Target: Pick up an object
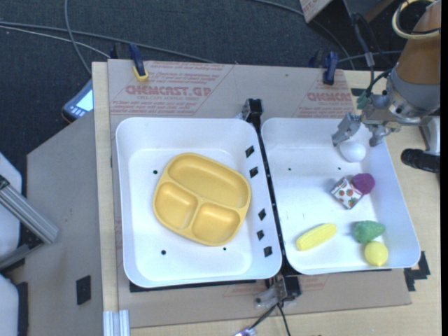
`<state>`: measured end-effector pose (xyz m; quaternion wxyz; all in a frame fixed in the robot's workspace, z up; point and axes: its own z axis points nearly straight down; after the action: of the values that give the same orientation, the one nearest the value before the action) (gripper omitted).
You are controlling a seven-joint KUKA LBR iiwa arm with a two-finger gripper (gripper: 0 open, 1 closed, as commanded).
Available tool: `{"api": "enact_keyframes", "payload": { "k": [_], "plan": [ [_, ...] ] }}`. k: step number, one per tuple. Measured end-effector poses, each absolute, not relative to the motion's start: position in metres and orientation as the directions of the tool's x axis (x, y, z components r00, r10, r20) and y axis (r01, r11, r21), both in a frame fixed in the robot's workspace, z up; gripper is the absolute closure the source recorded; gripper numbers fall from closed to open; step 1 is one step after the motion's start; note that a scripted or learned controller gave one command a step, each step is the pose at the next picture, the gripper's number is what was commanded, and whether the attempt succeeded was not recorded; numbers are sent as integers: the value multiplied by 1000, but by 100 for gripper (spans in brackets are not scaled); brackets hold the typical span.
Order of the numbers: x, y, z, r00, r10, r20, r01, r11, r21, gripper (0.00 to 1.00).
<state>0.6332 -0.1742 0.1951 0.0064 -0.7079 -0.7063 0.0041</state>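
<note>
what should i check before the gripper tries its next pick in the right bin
1. Gripper over the right bin: ok, at its far right corner.
2. Target below it: ok, a white egg-shaped object lies just under the fingers.
3. Object between the fingers: not ok, it sits below them.
4. Neighbours clear of the target: ok, the purple object and patterned cube lie apart.
5. Yellow tray out of the way: ok, in the left bin.

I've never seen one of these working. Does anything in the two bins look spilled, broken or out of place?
Nothing stands out. The yellow divided plate lies flat in the left bin, set at a slant. The small toys in the right bin sit scattered but whole, and the gripper hovers over a white ball.
</note>
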Motion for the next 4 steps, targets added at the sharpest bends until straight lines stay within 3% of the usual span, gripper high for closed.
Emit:
{"api": "enact_keyframes", "payload": {
  "k": [1, 3, 4],
  "plan": [
    [636, -174, 203, 0, 1000, 0, 1000, 0, -1, 0],
    [640, -167, 89, -3, 1000, 12, 1000, 4, -11, 0],
    [642, -169, 103, -5, 1000, 4, 1000, 5, 0, 100]
  ]
}}
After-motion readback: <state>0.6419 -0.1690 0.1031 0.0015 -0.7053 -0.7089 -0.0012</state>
